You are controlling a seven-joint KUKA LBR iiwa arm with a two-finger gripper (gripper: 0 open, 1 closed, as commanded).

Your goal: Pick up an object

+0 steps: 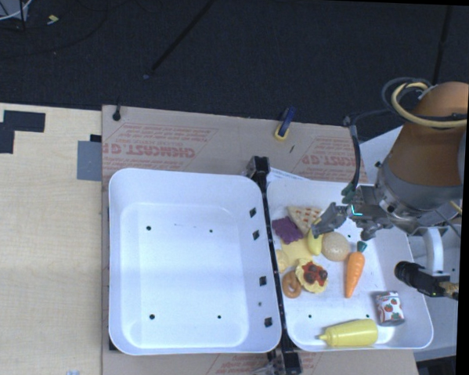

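1. Orange carrot (354, 274) lies in the right bin (415, 329), just below the tool (344, 220); a pale round piece (336, 246) sits directly beneath it.
2. We cannot tell whether the tool is open or closed, and nothing shows between its parts.
3. We judge the crowded pile beside it risky: purple block (287, 229), yellow pieces, pretzel (292, 285).
4. We would choose one isolated item, centre over it, then descend straight.

Probably a robotics lab: cardboard-lined bench (182, 141), loose cables (24, 7)
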